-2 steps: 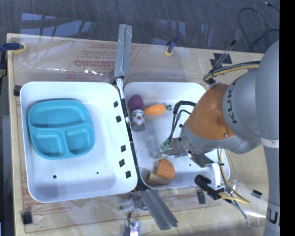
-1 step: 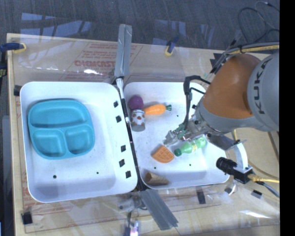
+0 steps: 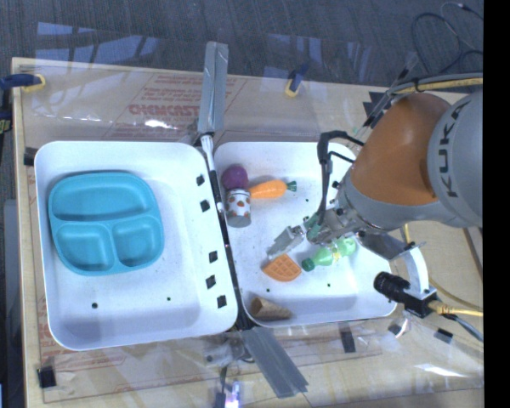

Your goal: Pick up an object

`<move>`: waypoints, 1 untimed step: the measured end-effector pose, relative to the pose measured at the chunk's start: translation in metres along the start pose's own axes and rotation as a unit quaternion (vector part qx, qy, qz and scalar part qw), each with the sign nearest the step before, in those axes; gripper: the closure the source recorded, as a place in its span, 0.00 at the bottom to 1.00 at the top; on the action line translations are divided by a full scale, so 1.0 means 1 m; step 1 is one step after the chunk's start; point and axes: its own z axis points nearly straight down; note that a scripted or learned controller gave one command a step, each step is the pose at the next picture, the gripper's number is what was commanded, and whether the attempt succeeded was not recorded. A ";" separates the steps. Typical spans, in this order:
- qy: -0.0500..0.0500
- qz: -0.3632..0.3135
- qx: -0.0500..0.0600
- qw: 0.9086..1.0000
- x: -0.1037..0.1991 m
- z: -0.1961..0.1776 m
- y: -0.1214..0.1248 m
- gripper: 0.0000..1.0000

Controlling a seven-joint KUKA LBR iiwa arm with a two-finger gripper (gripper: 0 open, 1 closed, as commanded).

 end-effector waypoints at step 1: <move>-0.001 -0.109 -0.003 0.994 -0.024 0.133 0.009 0.00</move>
